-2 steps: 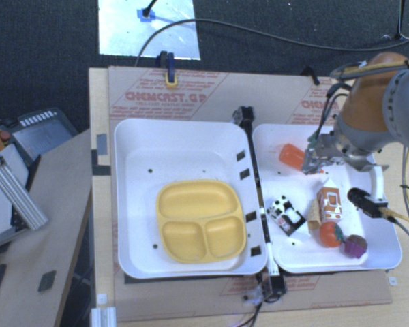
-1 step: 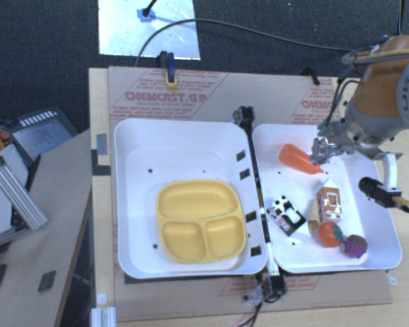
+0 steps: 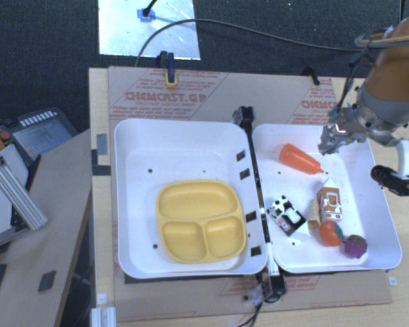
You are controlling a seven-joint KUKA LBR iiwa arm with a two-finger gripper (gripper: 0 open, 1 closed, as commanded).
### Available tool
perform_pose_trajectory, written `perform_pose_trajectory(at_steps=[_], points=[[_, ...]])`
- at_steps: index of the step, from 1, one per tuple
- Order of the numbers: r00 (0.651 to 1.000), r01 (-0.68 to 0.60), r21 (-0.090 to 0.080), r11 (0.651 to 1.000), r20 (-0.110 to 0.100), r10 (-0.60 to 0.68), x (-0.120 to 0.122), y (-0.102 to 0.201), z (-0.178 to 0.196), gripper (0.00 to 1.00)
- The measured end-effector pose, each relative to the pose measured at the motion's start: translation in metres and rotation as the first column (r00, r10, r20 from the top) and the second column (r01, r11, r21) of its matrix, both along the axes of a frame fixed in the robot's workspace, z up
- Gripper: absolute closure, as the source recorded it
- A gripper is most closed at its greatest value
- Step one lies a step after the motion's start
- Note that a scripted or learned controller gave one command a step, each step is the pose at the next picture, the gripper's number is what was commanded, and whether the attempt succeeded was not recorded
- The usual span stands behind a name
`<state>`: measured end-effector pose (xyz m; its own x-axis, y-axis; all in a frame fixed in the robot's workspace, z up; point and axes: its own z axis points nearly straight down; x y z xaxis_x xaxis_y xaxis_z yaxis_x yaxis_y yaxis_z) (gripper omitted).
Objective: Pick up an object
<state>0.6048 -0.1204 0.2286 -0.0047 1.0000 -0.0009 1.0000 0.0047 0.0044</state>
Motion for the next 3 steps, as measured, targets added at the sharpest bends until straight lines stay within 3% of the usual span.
perform_pose_trajectory(at_steps=[3], points=[[1.000,-0.005,0.003,1.000,-0.002,0.005,0.022,0.164,0.022,1.00]])
